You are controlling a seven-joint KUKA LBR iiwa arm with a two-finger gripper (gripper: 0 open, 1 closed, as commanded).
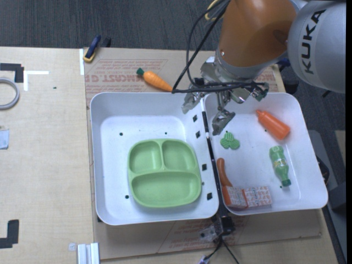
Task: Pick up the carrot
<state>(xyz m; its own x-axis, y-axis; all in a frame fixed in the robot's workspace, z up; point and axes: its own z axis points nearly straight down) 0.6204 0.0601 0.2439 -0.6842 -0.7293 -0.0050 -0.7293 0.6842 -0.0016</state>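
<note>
Carrot (155, 80) lies outside the bins (on cardboard) — fingers (221, 120) apart, clear of it.

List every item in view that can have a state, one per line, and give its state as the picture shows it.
Carrot: lying on the cardboard behind the bins, untouched.
Green plate: flat in the left bin, compartments bare.
Orange bottle: on its side, right bin.
Green bottle: on its side, right bin.
Claw: above the right bin, holding nothing visible.
</note>
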